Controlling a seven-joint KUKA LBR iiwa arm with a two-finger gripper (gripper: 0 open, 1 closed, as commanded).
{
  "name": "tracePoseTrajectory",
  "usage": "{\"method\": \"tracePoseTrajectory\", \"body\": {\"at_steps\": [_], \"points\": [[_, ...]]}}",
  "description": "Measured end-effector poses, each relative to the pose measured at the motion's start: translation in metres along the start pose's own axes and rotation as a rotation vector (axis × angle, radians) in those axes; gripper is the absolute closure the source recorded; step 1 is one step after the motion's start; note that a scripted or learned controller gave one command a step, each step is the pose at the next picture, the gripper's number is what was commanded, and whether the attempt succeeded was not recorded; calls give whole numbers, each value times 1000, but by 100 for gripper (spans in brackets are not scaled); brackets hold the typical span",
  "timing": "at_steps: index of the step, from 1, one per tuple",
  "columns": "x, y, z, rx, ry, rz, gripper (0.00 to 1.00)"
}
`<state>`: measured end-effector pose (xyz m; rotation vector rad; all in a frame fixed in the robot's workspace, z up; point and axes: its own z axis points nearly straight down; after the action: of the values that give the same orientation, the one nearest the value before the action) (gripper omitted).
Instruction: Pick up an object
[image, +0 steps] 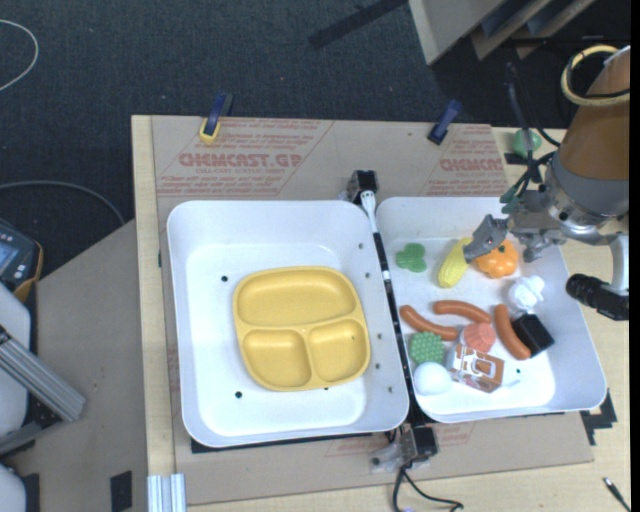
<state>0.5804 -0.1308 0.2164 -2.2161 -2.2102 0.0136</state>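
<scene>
The arm (596, 130) is reaching in from the right, its gripper (497, 238) hanging low over the upper part of the right bin (575, 385). Whether it is open or shut, and whether it is holding anything, I cannot tell.

Just under and beside the gripper, an orange toy (498, 262) is lying against a yellow corn (453, 264). Left of them a small green leafy piece (411, 257) is sitting apart, with bare white floor around it. Lower down the bin is getting crowded: a curved red sausage (428, 321), a second sausage (463, 310), a third (510, 332) touching a black block (533, 333), a pink round piece (479, 336), a bumpy green piece (427, 347), a smooth white egg (432, 378) and a clear wrapped packet (478, 369) are lying close together. A white lumpy thing (525, 292) is resting near the right wall.

The left bin (190, 300) is holding a smooth yellow tray (300, 327) with three compartments, set in the middle with open floor all round it.

Both bins are glossy, shallow, round-cornered, and touching along their shared edge on a brown board (150, 200).
</scene>
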Motion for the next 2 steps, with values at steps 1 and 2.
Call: {"method": "tracePoseTrajectory", "body": {"at_steps": [1,2], "points": [[0,3,-8,-14,-2,-3,0],[9,-2,43,-8,0,-2,0]]}}
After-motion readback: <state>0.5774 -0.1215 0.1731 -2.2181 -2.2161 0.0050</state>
